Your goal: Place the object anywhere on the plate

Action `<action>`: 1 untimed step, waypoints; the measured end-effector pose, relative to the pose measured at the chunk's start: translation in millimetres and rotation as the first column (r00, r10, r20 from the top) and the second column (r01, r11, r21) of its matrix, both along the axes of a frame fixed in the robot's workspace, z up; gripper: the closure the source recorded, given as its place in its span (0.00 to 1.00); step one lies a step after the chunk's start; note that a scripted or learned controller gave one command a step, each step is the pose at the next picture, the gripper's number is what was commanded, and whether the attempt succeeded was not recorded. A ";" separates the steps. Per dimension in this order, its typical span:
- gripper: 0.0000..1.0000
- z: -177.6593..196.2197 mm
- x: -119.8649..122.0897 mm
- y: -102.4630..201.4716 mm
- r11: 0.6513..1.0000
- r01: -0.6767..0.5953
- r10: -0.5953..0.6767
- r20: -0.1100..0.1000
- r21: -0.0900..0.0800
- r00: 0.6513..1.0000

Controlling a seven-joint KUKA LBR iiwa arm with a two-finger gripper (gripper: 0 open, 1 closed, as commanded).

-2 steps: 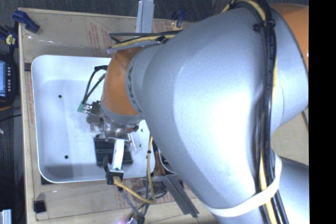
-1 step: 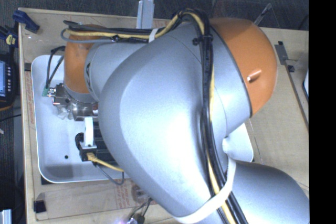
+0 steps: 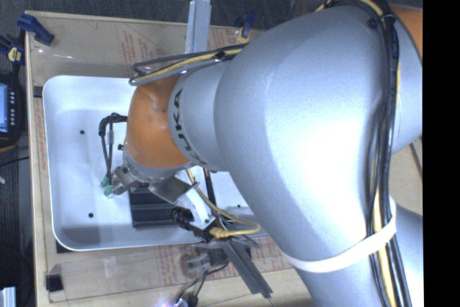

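My grey arm with its orange band point(image 3: 151, 129) covers most of the camera view and reaches down into the left white bin point(image 3: 65, 118). The gripper point(image 3: 152, 211) appears as a black block low over the bin floor, close to the bin's near wall. The arm hides whatever lies under and to the right of it. A small green bit point(image 3: 108, 189) sits at the wrist's left edge, and I cannot tell whether it is part of the wrist or a loose thing.
Black and yellow cables point(image 3: 208, 223) hang around the wrist. A metal post point(image 3: 198, 24) stands behind the bin. Blue clamps point(image 3: 32, 26) grip the wooden bench's far left corner. Bare white bin floor point(image 3: 79, 154) lies left of the gripper.
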State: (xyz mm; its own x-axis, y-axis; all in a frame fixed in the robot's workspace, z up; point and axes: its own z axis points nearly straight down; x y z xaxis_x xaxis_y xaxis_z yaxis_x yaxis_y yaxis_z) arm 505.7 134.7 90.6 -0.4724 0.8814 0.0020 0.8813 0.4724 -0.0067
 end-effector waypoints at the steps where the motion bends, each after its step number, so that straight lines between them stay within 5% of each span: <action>1: 1.00 101.3 -29.1 -50.1 0.991 -0.132 0.132 0.006 0.001 0.991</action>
State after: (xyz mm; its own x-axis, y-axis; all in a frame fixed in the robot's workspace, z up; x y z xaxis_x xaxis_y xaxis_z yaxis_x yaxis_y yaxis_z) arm 476.6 84.6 191.9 -0.5843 0.8115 0.0002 0.8115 0.5843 -0.0014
